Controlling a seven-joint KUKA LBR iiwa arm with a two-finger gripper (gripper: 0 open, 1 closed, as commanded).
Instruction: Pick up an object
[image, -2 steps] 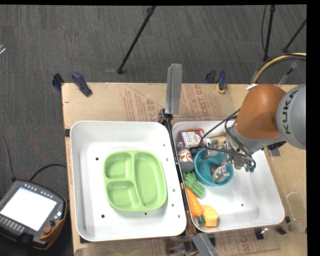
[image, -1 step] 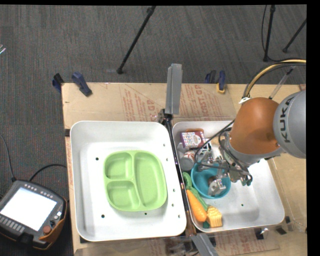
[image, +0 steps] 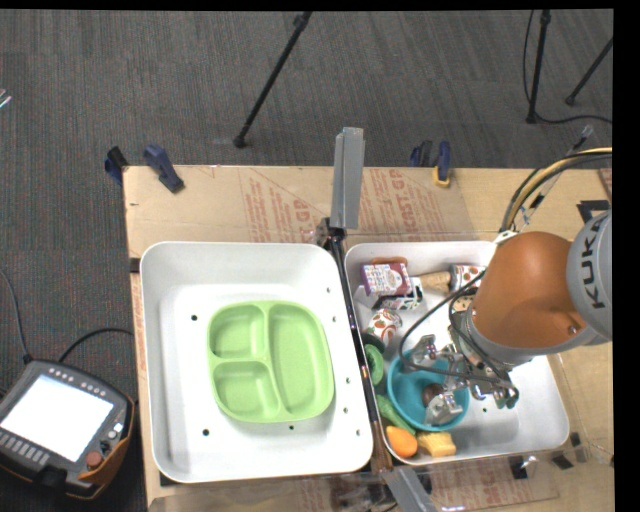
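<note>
The gripper (image: 447, 398) sits low in the right bin (image: 540, 420), in the lower right of the frame, directly over the teal bowl (image: 410, 400); its metal fingers point down into or just above the bowl's hollow, and whether they are spread or closed cannot be told from this view, nor does anything show clamped between them. The orange wrist band (image: 525, 295) hides much of the bin behind it. Around the bowl lie the candidate objects: an orange piece (image: 401, 441) and a yellow block (image: 437, 445) touching the bowl's lower rim, a green item (image: 373, 358) at its left, a patterned cup (image: 383, 324) above that, and a maroon carton (image: 386, 275) near the bin's upper wall. The left bin (image: 170, 330) holds a green divided plate (image: 270, 360), centre left of the frame. Judgement: the approach phase is complete and the descent is at or near grasp height; closing on an object, lifting and confirming the hold remain outstanding.
</note>
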